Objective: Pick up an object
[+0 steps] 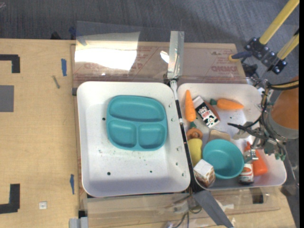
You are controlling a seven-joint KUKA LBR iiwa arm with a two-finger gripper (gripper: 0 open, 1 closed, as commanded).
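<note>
Gripper (pixel 252 145) low over right bin (pixel 247 90), near right wall, just beside teal bowl (pixel 223 158); grip state impossible to tell. Carrot (pixel 189 106) along left wall, milk carton (pixel 207 113) just beside

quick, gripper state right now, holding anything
Gripper: cannot tell; it sits low over the right side of the right bin, near the teal bowl, with nothing visibly held.
</note>
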